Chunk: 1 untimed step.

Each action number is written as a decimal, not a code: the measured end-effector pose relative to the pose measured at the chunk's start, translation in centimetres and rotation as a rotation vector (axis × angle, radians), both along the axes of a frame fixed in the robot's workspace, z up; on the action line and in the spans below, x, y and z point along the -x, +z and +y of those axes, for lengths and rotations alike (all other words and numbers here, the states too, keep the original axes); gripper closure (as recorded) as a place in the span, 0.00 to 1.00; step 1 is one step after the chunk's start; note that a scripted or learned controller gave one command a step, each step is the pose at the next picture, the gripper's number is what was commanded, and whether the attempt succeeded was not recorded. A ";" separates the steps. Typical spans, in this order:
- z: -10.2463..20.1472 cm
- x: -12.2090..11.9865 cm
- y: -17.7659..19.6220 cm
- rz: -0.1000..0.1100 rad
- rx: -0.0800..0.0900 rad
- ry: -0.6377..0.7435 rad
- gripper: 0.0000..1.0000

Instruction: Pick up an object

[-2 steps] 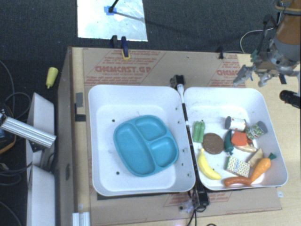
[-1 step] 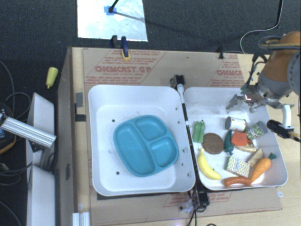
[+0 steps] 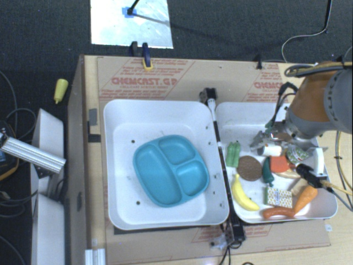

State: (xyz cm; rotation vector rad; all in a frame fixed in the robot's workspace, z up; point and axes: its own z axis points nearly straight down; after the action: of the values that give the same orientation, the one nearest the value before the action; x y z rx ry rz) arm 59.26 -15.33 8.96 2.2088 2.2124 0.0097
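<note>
In the right bin (image 3: pixel 237 117), the gripper (image 3: pixel 274 148) is parked low over the toy food; its grip can't be told. A dark green pepper (image 3: pixel 267 170) is seen just below it, lying lengthwise top-to-bottom.

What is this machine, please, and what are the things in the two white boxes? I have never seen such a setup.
It is a robot arm, grey with an orange band, filmed by one camera fixed above the bench, looking down at a slant. The arm reaches in from the right over the right bin. Its pincer hangs low above toy food: a banana, a brown round patty, a green piece, a carrot and a sausage. The left bin holds a blue divided plate. I cannot tell whether anything is held.
</note>
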 end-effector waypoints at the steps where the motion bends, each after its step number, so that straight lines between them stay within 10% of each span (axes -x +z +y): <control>1: -3.1 3.2 -0.5 0.013 -0.005 -0.001 0.00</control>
State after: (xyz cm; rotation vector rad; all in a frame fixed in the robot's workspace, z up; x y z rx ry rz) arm 56.09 -18.47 8.49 2.2190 2.2205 0.0012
